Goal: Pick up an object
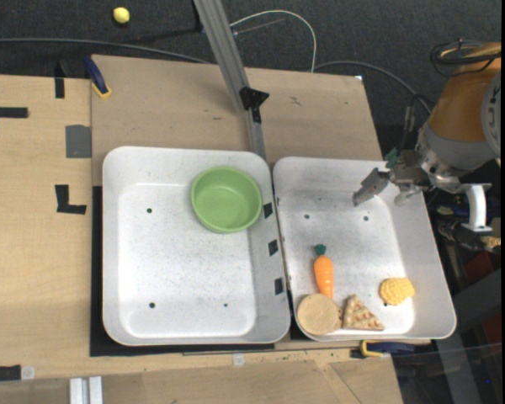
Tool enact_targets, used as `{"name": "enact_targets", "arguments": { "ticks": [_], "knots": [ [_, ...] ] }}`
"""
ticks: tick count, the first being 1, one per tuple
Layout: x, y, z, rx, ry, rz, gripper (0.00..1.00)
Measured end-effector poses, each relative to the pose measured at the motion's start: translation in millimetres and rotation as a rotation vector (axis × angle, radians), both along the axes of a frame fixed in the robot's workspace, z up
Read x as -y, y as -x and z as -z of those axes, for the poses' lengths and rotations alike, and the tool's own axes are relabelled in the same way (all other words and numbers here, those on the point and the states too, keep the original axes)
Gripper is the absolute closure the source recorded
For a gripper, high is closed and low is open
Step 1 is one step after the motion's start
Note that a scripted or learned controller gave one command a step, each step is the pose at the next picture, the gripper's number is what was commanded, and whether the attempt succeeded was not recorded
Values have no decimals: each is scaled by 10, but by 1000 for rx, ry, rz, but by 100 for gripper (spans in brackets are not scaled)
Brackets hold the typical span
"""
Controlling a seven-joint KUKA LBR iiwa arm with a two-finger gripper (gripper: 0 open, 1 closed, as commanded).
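Lying in the right bin (421, 225), the carrot (323, 273) is your likeliest target: it sits below and a little left of the gripper (377, 187) as the camera sees it, well apart from it, with bare bin floor between. Its long axis runs nearly straight up and down the frame, green top toward the gripper, orange tip away. Just beyond its far end you have a round tan cookie (318, 315), a pizza slice (360, 316) beside that, and a yellow corn piece (396, 290) further right, all crowded along the near wall. You cannot tell from this angle whether the gripper is apart or together, and nothing shows between its tips. I judge the coming move as a descent toward the carrot, closing across its width. The green bowl (226, 199) lies off to the gripper's left, in the other bin (143, 251).
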State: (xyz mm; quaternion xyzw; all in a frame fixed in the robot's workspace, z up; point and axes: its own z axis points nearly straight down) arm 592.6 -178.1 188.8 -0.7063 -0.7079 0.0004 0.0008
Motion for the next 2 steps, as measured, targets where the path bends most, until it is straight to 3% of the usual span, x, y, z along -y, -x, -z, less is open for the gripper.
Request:
{"name": "enact_targets", "arguments": {
  "ticks": [1,2],
  "knots": [
    [0,0,0,0,0,0,0],
    [34,-25,465,-4,1,1,0]
  ]
}}
